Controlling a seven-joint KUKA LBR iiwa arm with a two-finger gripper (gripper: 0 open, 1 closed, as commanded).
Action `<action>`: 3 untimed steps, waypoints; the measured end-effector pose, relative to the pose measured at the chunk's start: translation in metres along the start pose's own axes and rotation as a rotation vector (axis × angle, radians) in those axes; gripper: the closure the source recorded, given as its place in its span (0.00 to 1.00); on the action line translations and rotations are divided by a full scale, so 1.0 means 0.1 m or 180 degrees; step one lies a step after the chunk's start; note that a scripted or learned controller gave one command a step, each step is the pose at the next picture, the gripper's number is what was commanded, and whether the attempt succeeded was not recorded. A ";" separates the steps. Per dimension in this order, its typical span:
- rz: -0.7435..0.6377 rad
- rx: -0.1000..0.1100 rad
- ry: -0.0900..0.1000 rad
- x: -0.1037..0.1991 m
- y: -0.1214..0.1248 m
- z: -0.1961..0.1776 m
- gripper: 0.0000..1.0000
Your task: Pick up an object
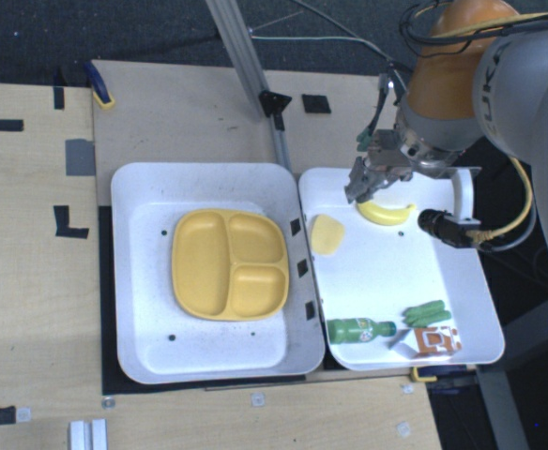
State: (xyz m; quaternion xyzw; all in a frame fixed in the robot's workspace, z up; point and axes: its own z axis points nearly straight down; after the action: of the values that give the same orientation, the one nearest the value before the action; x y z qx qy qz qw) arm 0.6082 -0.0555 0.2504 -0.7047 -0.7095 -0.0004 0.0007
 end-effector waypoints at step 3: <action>0.0008 0.0007 -0.0006 1.31 0.09 0.30 1.00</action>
State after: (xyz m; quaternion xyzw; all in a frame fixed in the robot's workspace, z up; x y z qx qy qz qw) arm 0.6161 0.0757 0.2204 -0.7056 -0.7086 0.0011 0.0008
